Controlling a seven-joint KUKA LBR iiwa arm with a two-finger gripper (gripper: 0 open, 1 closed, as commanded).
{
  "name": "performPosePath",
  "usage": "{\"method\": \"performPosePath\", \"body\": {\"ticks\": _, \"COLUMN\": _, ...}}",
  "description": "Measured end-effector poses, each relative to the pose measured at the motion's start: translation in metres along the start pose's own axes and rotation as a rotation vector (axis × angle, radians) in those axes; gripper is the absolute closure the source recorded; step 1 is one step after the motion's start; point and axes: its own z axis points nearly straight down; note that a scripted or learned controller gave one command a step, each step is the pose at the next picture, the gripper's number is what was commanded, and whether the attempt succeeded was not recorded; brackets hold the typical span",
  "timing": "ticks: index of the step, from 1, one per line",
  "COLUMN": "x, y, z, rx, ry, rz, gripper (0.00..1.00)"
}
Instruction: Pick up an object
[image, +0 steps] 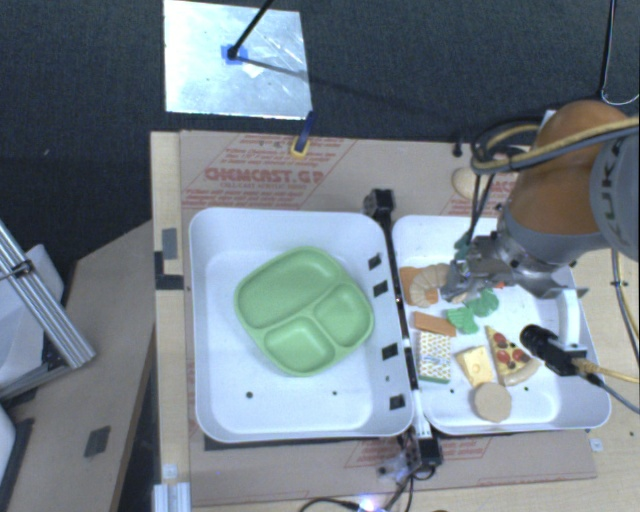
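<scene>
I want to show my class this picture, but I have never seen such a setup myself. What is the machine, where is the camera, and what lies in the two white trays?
One camera looks down at a slant on a bench. The grey robot arm with an orange band reaches in from the right; its two-finger gripper is low over the right shallow white bin. That bin holds toy food: a green leafy piece, a pizza slice, a yellow cheese wedge, a round tan cookie and a patterned cracker. The left white bin holds a light green divided plate. Whether anything is held cannot be seen.
</scene>
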Motion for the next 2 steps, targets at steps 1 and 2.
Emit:
{"method": "performPosePath", "body": {"ticks": 1, "x": 0.019, "y": -0.030, "z": 0.009, "rx": 0.000, "ry": -0.001, "rz": 0.002, "gripper": 1.00}}
{"method": "performPosePath", "body": {"ticks": 2, "x": 0.022, "y": -0.024, "z": -0.011, "rx": -0.005, "ry": -0.002, "rz": 0.002, "gripper": 1.00}}
